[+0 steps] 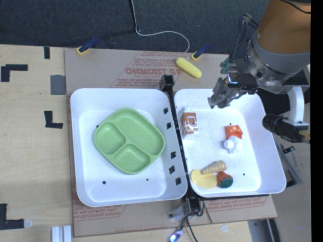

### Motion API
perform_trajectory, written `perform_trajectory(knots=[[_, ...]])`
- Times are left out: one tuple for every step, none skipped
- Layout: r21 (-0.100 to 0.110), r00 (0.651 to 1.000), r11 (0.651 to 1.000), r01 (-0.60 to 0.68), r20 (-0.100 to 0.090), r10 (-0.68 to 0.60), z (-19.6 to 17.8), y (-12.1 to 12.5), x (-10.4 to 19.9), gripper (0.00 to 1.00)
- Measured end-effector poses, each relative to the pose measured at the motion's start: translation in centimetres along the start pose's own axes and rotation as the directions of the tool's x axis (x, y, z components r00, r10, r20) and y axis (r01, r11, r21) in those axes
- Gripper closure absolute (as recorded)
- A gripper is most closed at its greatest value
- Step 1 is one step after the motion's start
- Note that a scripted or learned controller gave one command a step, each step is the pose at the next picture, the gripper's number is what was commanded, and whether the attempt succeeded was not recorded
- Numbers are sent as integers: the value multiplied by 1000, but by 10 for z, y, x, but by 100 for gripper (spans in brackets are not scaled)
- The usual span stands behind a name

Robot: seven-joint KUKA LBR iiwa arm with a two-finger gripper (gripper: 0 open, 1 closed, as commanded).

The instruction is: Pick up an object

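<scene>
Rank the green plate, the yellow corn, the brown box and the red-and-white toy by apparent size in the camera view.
1. Green plate, largest by far.
2. Yellow corn.
3. Brown box and red-and-white toy: these look too alike to rank.

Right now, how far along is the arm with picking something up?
Nothing looks picked up yet. The gripper hangs over the back edge of the right bin, with no item seen between its fingers. The toys lie on that bin's floor: an orange box, a red and white piece, a cone. Descent, grasp and lift remain.
</scene>
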State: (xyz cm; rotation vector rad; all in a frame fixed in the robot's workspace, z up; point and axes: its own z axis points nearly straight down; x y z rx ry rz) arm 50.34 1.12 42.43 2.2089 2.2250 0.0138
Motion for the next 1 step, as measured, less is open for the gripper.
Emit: perform_trajectory(knots=[[6, 1000, 1000, 0, 1, 0, -58, -6, 58, 100]])
